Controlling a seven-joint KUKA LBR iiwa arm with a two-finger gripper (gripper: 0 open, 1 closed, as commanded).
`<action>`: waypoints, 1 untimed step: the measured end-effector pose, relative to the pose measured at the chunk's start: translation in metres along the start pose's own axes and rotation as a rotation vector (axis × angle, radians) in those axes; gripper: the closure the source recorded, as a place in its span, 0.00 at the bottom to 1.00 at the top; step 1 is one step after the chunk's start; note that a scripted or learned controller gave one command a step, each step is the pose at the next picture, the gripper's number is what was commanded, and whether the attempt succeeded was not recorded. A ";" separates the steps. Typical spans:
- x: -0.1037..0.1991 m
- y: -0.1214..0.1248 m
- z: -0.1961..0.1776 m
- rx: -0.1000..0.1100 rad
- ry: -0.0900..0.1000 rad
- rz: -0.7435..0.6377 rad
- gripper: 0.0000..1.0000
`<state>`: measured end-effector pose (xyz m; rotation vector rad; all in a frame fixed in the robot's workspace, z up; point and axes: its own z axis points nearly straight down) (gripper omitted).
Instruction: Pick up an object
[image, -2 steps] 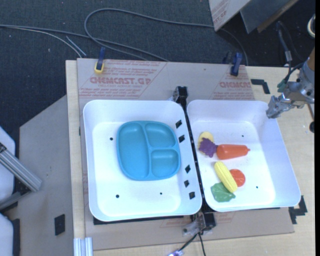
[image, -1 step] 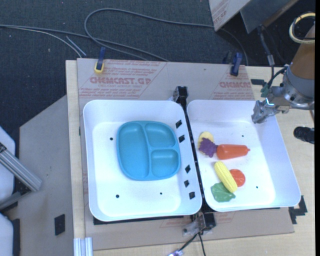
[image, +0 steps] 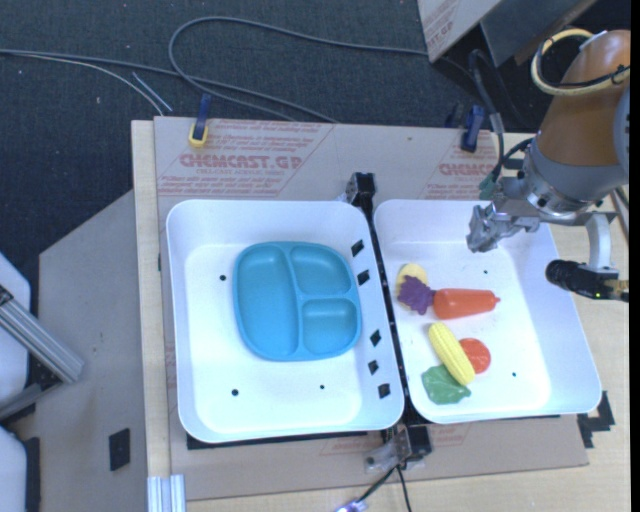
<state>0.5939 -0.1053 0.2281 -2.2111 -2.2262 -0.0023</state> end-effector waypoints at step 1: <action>0.049 -0.006 -0.009 0.000 -0.001 0.001 1.00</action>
